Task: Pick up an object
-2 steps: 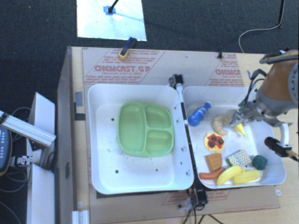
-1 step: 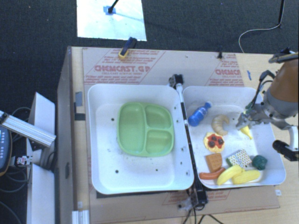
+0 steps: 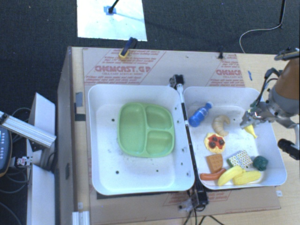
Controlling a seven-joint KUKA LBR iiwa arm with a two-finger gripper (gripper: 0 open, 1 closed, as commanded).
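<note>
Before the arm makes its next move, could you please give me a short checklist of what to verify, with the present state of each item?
1. Gripper is over the right bin, near its right wall: ok.
2. Small yellow piece sits just under the gripper: ok.
3. Piece is actually held: cannot tell.
4. Croissant lies apart from the gripper, to its left in the camera view: ok.
5. Blue bottle lies well away by the divider: ok.
6. Green plate lies flat in the left bin: ok.
</note>
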